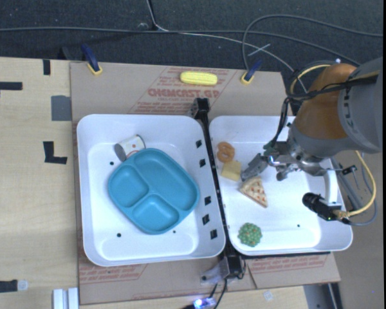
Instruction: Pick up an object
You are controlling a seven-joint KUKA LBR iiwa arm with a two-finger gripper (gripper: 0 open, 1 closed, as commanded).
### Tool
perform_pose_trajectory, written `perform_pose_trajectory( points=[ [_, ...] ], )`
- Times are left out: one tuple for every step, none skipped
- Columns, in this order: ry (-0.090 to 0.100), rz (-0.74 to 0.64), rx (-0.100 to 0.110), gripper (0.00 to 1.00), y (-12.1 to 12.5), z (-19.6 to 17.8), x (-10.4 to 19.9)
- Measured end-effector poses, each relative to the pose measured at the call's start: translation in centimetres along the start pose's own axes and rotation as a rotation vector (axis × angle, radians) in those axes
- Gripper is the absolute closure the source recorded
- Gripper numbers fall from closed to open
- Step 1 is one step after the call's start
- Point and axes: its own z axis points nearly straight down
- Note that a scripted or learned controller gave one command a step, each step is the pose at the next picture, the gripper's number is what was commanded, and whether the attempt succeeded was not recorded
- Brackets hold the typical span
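Now, gripper (256, 170): fingers spread, holding nothing.
Risk: cheese (231, 170) and pizza (255, 191) lie close; fingers may push them aside.

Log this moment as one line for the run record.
pincer over right bin, nothing seen held | nearest: cheese cube, pizza slice | also: pretzel, broccoli | left bin: blue tray, cup

The arm (347, 108) is cut off at the right edge; the blue tray (153, 190) hides part of the cup (130, 147).
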Motion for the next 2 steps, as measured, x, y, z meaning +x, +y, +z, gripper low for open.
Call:
perform_pose_trajectory(
  points=[
    [0.001,-0.001,0.000,0.00,-0.58,5.83,0.94],
    [-0.001,0.000,-0.007,0.00,-0.53,5.97,0.94]
  ],
)
